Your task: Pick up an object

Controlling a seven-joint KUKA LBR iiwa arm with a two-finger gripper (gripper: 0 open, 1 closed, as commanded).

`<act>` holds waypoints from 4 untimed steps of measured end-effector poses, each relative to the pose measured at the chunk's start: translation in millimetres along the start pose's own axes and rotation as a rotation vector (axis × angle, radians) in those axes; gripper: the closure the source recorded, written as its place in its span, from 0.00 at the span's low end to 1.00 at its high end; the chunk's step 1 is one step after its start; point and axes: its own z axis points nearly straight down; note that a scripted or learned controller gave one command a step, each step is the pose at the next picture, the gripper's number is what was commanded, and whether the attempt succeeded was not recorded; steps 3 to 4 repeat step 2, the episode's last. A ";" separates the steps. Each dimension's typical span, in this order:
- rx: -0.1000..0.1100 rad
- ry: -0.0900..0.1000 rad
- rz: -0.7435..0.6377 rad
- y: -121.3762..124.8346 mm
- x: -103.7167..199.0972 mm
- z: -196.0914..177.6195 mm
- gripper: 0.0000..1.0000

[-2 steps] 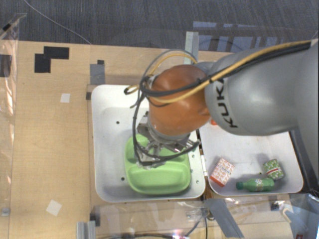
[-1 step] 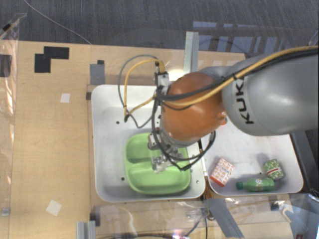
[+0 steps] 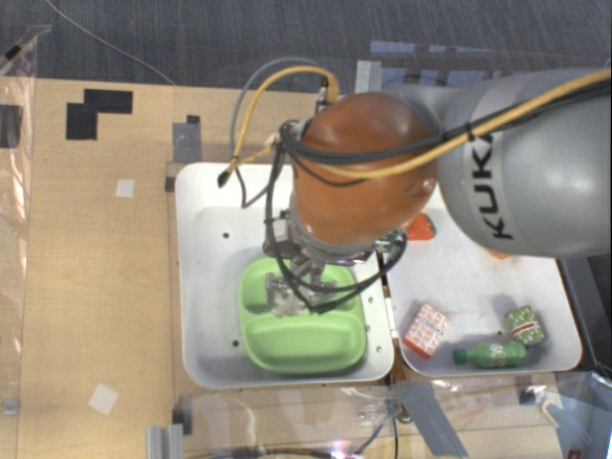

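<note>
Green lidded container (image 3: pixel 304 338) in left bin (image 3: pixel 206 256), directly under gripper (image 3: pixel 285 295), apparently touching near its rear top. Finger state: cannot tell, hidden by wrist and cables. Right of gripper, in right bin (image 3: pixel 564 342): red-white box (image 3: pixel 426 329), green bottle (image 3: pixel 490 354), small green can (image 3: pixel 524 323), well apart. Orange item (image 3: pixel 421 226) partly behind arm.
</note>
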 end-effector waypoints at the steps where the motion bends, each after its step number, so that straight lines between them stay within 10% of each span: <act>1: -0.008 0.002 -0.524 -1.7 39.3 -4.1 1.00; 2: -0.008 0.006 0.001 -10.3 112.6 50.7 1.00; 4: -0.008 0.006 0.001 -10.3 112.6 50.7 1.00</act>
